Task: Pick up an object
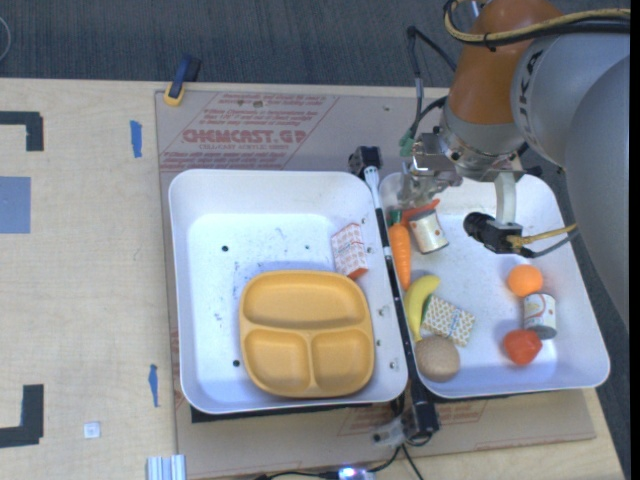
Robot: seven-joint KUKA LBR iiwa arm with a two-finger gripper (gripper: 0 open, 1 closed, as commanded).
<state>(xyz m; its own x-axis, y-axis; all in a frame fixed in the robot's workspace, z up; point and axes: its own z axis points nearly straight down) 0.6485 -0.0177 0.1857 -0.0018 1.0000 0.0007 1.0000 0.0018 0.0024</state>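
Observation:
My gripper [424,190] hangs over the far left corner of the right bin [578,320]. Just below it a small silver can with a red end [428,232] lies tilted, very close to the gripper or touching it; whether it is held cannot be made out. An orange carrot [400,252] lies along the bin's left wall beside the can. Nearer the front are a yellow banana [419,304], a patterned packet [448,321] and a brown round object [437,359].
On the right bin's right side sit an orange ball [525,280], a small tin [541,313] and a red fruit [521,346]. A black part [488,230] hangs off the arm. The left bin [200,268] holds a yellow divided plate [306,330] and a red-white packet [349,249].

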